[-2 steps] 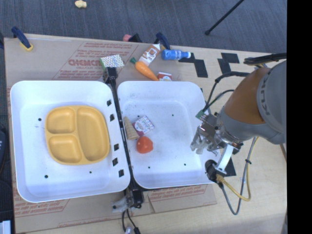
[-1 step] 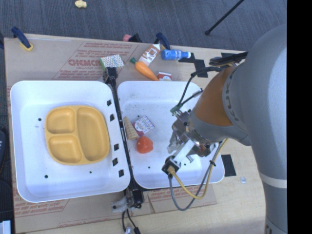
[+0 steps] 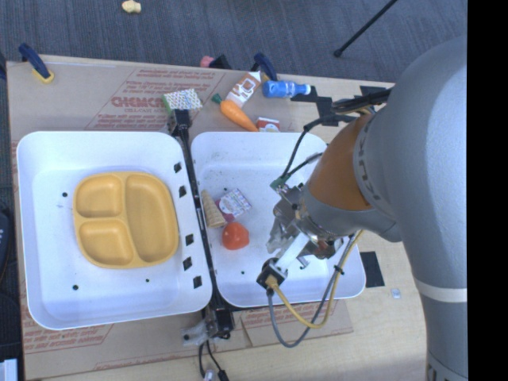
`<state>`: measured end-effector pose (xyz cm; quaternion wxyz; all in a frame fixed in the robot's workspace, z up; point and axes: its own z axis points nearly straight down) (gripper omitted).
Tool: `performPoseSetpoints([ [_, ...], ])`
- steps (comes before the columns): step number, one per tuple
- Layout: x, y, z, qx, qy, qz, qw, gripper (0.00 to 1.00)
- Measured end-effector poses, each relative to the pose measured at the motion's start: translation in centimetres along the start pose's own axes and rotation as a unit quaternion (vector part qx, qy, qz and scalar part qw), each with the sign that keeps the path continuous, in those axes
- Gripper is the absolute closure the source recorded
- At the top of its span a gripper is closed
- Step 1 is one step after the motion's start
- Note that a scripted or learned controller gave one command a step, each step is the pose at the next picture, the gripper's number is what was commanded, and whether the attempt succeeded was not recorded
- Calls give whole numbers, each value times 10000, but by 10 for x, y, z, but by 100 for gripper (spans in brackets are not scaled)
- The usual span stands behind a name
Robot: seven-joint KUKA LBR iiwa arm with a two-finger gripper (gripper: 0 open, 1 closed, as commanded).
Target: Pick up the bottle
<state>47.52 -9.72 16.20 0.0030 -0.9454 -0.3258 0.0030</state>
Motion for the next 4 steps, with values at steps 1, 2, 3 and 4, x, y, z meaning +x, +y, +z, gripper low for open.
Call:
performPoseSetpoints([
  [1, -17, 22, -115, -24, 12, -435, 9991, 100],
  [2, -8, 10, -27, -5, 0, -1629, 9866, 100],
  [3, -3, 5, 15, -7, 3, -2474, 9689, 100],
  [4, -44, 58, -133, -41, 4, -2676, 9635, 100],
])
